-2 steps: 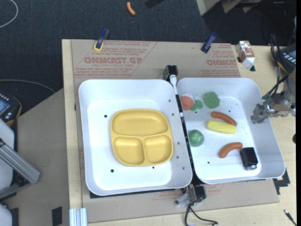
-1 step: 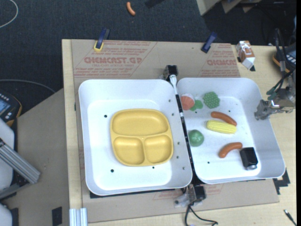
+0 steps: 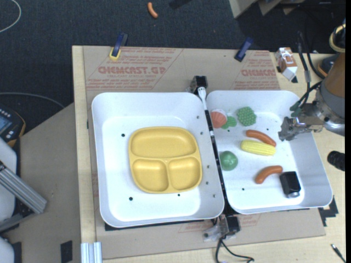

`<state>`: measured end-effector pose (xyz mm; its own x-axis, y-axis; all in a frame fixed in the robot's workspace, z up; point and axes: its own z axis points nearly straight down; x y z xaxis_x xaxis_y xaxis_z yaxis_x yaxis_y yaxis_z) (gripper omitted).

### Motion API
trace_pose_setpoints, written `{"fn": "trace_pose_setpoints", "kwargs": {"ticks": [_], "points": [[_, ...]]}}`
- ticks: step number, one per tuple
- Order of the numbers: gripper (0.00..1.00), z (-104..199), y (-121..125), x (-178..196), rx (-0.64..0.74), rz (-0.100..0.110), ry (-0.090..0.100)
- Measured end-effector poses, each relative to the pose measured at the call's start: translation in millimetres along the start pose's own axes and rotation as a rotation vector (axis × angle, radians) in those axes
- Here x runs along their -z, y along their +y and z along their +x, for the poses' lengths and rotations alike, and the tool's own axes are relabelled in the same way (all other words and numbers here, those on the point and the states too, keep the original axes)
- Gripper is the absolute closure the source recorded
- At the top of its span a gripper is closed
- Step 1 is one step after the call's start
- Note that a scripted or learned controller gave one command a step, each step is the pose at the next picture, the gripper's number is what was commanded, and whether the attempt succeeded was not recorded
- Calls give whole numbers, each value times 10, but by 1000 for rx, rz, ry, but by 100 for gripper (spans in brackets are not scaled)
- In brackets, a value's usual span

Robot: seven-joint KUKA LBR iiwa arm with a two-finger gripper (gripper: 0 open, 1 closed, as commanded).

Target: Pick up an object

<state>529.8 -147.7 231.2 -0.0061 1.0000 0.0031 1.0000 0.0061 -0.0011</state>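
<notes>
The grey arm enters from the right; its metal two-finger gripper (image 3: 289, 129) hangs over the right edge of the right shallow white plastic bin (image 3: 307, 199). Nothing sits between the gripper's tips; whether the jaws are spread or closed, I cannot tell at this resolution.

Landmark: the yellow plastic corn cob (image 3: 258, 147), lying near the middle of the right bin.
- Orange-red toy sausage (image 3: 260, 137): just above the cob, almost touching it, slanted; its right end lies close to the gripper.
- Second orange-red toy sausage (image 3: 268, 173): below and right of the cob, apart from it.
- Small black rectangular block (image 3: 290, 183): right of that second sausage, further below and right of the cob.
- Round green ball-like toy (image 3: 228, 160): left of and slightly below the cob.
- Bumpy green broccoli-like toy (image 3: 246, 115): above the cob.
- Pink-and-white rounded toy with a green piece (image 3: 220, 119): above and left of the cob, by the bin's left wall.

Well left of the cob, the left white bin (image 3: 109, 147) holds a yellow plastic three-compartment plate (image 3: 164, 159), set about centre.
</notes>
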Motion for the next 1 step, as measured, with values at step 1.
{"fn": "trace_pose_setpoints", "kwargs": {"ticks": [1], "points": [[100,606,-179,8,0,2,1]]}}
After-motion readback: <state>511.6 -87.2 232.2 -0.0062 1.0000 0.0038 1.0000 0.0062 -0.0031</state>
